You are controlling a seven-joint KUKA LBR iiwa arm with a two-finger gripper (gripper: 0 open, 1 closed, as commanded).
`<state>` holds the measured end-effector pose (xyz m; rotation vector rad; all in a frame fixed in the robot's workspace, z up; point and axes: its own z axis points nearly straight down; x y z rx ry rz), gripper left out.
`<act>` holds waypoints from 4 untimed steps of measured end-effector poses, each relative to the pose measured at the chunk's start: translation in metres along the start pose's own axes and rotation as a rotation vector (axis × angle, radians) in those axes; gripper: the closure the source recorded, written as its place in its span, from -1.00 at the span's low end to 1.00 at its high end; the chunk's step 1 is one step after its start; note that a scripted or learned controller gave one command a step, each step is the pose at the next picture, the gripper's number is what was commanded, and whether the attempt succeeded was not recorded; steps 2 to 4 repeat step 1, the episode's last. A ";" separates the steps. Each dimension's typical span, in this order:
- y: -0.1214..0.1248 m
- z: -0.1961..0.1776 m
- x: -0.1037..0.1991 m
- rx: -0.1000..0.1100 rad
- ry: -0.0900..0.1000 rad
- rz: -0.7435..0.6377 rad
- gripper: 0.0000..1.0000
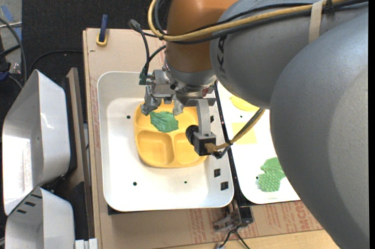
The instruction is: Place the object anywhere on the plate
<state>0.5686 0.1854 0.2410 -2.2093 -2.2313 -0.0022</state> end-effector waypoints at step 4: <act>0.001 0.001 -0.004 0.000 -0.002 0.006 -1.00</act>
